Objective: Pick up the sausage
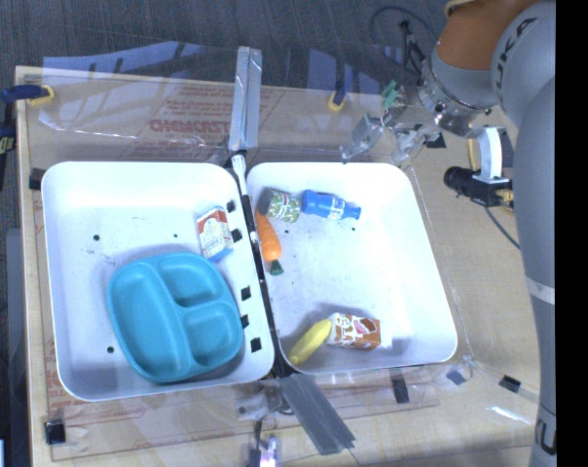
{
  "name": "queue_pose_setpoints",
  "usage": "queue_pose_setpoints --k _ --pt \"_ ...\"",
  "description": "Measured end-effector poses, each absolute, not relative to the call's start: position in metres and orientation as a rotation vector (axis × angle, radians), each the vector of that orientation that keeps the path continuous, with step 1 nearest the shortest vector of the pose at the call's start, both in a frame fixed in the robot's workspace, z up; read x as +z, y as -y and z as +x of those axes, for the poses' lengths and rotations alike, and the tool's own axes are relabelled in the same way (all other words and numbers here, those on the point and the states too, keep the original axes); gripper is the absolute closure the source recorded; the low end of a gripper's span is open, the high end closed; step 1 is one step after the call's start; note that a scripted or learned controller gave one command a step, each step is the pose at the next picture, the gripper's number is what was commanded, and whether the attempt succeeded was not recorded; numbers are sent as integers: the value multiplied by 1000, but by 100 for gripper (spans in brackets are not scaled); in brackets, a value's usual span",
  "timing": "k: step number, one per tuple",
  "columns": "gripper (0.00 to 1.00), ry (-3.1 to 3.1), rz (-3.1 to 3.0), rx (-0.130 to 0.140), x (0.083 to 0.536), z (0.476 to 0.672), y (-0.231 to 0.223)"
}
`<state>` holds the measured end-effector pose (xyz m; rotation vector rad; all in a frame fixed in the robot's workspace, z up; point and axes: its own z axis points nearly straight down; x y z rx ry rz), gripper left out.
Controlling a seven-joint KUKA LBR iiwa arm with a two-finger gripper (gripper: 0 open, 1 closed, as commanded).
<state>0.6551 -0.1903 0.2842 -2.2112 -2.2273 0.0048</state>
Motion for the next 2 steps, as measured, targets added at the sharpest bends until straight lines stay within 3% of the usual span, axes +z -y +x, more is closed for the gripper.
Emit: queue_pose_setpoints --k 1,2 --pt "0 2068 -2360 6 140 657 198" --pt "0 2414 -2039 1 98 606 153"
